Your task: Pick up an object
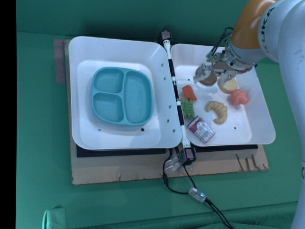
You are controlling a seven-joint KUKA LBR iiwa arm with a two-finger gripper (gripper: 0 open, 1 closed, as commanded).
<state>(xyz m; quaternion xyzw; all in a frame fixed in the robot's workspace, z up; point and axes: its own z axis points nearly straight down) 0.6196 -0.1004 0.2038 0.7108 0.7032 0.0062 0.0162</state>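
My gripper [212,75] hangs over the back of the right bin [257,128], its fingers spread apart. A brown round piece [208,80] lies just below and between the fingertips, and I cannot tell whether they touch it. Beside it to the right sits a pale yellow round piece [228,86], with a salmon-pink lump [239,97] a little nearer. A croissant [217,111] lies mid-bin. An orange-red block [189,92], a green piece [187,108] and a red-and-white box [200,129] line the bin's left side.
The left bin [81,132] holds a teal three-compartment plate [122,95]. A black-and-white bar [174,87] runs between the bins. Cables [190,187] trail off the front of the cardboard base. The grey arm [281,27] enters from the upper right.
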